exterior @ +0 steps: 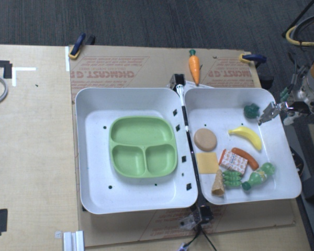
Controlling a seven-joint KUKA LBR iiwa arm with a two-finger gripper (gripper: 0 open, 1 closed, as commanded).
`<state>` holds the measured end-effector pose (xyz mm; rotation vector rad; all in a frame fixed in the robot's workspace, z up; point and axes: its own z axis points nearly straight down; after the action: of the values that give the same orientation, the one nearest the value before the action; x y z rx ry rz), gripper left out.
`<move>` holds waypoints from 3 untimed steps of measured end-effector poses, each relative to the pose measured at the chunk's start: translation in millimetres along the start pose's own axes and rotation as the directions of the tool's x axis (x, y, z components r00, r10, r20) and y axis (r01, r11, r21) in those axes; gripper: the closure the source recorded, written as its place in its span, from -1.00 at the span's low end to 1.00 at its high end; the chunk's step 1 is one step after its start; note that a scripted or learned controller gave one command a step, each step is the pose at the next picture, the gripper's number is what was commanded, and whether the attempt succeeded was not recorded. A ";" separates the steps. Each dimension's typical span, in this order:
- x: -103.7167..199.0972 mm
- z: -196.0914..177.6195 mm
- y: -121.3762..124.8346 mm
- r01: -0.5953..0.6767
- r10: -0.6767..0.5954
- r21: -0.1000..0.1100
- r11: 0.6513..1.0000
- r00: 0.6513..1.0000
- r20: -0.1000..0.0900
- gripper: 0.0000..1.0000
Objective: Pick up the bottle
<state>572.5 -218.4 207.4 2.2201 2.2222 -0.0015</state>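
The bottle (258,175) is small and green and lies on its side in the front right corner of the right bin (282,192). It touches a green pea pod (231,179) on its left. My gripper (276,116) hangs over the right bin's right rim, well behind the bottle and beside a dark green broccoli piece (251,110). It is open, with nothing between its fingers.
The right bin also holds a banana (247,138), a round bun (204,139), a cheese slice (207,162), a red-and-white packet (233,161), a sausage (246,157) and a cone (218,184). A green divided plate (144,146) lies in the left bin. A carrot (193,66) lies behind the bins.
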 end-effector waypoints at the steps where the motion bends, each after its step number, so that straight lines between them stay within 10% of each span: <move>1: -0.3 -9.7 0.5 0.003 -0.003 -0.001 1.000 1.000 0.002 1.00; 3: 43.2 -11.0 -95.0 0.201 -0.201 0.000 0.980 0.980 0.000 1.00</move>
<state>477.5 -175.2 218.4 1.9845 2.4356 -0.0014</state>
